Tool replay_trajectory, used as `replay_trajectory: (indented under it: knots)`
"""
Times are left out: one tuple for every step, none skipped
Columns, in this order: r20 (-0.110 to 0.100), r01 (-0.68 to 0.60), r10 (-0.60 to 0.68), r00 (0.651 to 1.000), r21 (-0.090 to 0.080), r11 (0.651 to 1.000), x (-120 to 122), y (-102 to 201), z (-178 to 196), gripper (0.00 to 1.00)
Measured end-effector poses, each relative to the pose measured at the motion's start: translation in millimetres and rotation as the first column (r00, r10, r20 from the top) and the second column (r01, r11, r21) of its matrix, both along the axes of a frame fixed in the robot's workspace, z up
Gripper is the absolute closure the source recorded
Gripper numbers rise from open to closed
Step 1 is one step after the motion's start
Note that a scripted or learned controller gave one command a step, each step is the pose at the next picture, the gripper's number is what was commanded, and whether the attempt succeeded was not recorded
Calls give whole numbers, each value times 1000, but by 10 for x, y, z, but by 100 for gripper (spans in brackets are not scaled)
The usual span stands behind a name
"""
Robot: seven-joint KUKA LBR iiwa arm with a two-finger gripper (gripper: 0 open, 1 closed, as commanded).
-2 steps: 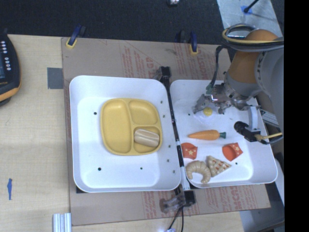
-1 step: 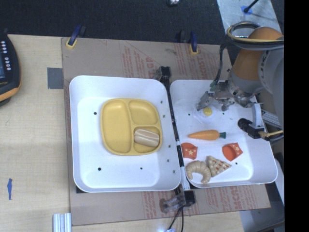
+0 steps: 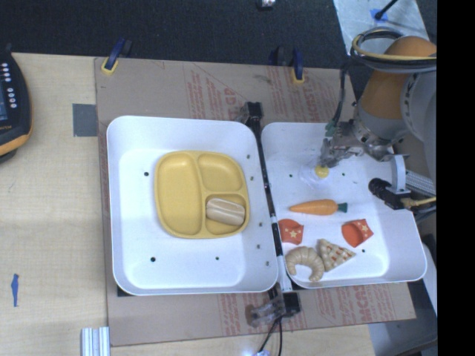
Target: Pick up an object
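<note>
In the right bin's upper part, the pincer [image 3: 332, 156] hovers just above a small yellow object [image 3: 321, 172], which lies directly below-left of it; whether it is released or clenched, I cannot tell.

The gripper [image 3: 334, 154] is too blurred to tell how it stands. The small yellow thing [image 3: 321, 172] just below it is too small to identify. The pendant [image 3: 11, 102] is cut off by the left edge.

Bright, even overhead light; the two glossy white plastic bins [image 3: 133, 273] glare nearly blown-out, with soft shadows along their rims. The picture is slightly soft, blurrier at the right edge.
</note>
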State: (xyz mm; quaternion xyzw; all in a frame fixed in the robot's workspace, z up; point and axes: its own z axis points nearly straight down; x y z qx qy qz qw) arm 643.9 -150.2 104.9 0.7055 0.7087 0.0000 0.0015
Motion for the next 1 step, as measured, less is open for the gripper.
replay_trajectory:
  knots:
    - [-2, -1, 1, 1000, 0, 1000, -6, 0, -9, 0]
